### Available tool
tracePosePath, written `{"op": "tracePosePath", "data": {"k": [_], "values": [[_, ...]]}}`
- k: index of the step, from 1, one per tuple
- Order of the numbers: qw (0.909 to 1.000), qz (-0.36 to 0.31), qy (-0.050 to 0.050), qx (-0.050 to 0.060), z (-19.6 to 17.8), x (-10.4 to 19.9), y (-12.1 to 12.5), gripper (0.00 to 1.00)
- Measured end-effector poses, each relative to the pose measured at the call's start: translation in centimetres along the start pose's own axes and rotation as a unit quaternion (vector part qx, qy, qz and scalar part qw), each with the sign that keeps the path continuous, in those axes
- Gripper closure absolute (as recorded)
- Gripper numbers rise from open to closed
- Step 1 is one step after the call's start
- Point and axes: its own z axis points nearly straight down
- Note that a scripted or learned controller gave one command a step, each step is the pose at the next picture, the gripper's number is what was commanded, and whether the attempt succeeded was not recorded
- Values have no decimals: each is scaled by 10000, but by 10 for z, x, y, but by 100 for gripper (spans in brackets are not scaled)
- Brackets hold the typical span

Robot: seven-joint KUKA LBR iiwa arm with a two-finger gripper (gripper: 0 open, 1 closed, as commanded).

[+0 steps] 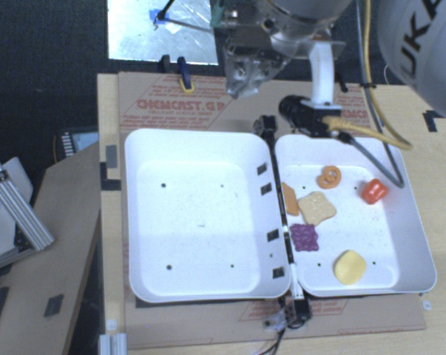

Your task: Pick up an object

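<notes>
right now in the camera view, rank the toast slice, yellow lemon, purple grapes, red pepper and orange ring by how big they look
Largest to smallest, as they look:
1. toast slice
2. yellow lemon, close to the toast, so that order is unsure
3. purple grapes
4. red pepper and orange ring, too alike to rank

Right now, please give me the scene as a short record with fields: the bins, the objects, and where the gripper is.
left bin: white, shallow
right bin: white, shallow, holds the objects
objects: orange ring; red piece; tan bread slice; purple piece; yellow round piece; orange piece at the divider edge
gripper: raised, above the cardboard behind the bins
gripper contents: nothing seen between its fingers
task state: object not yet picked
</notes>
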Motion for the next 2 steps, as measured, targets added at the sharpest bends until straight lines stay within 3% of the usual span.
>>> {"op": "tracePosePath", "data": {"k": [1, 2], "values": [[10000, -7, -3, 30, -38, 38, -24, 100], [10000, 14, -15, 46, -36, 36, -23, 0]]}}
